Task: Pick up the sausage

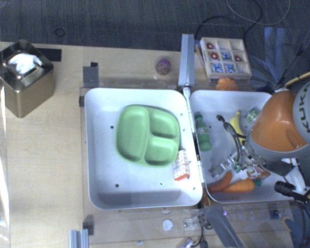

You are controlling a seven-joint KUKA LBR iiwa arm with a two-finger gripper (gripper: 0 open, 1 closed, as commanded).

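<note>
Low, gripper [228, 165] over sausage [220, 181] — right bin [212, 101].

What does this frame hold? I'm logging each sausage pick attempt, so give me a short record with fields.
left bin: green divided plate, small red-and-white carton by its right wall
right bin: green bottle, sausage, carrot, yellow item
sausage position: near front edge, touching the carrot
arm: over the right bin
claw: low, just above the sausage
sausage held: not visibly
bench, left: tissue box
</note>
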